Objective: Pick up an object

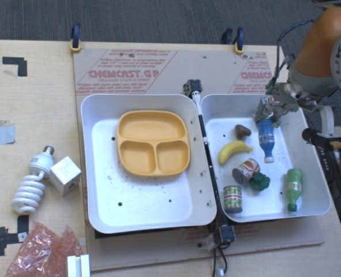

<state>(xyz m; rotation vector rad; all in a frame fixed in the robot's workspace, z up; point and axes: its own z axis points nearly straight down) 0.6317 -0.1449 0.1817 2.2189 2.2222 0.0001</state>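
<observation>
The right bin (308, 208) holds several objects. A blue bottle (266, 141) lies near its far side, with a small brown lump (242, 131) and a banana (235, 151) to its left. Toward the front are a tilted red-and-white can (246, 169), a dark green leafy toy (261, 182), an upright green can (232, 198) and a green bottle (293, 188). My gripper (268, 111) hangs at the far end of the blue bottle, right over its upper end. Whether it touches the bottle is unclear.
A yellow divided plate (154, 142) lies in the left bin (147, 212). On the bench to the left are a spiral light bulb (32, 180), a white cube (65, 173) and a pink crumpled bag (40, 250). The arm's orange band (330, 30) is at the upper right.
</observation>
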